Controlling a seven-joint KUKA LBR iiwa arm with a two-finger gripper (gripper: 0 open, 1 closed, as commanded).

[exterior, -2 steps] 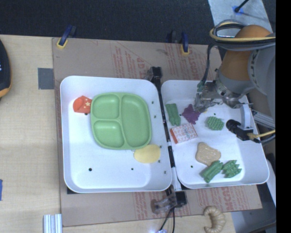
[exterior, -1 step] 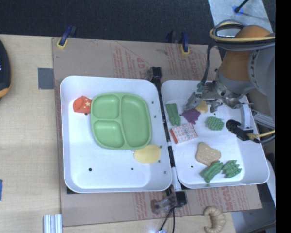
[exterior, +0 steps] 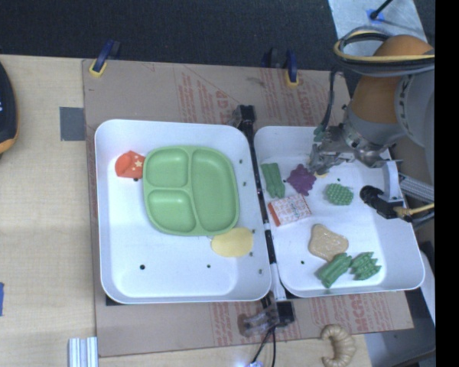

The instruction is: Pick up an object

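While the gripper (exterior: 321,161) hangs over the rt bin (exterior: 398,281) by a purple toy (exterior: 300,179), can't tell its state; cardboard (exterior: 176,90) on wood bench (exterior: 30,228), dark floor behind.

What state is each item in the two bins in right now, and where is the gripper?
gripper: low in the right bin's far side, just above the purple piece.
purple piece: lying on the floor.
green divided plate: flat in the left bin.
yellow piece: lying against the plate's near rim.
red piece: lying beside the plate's left.
tan piece: lying flat.
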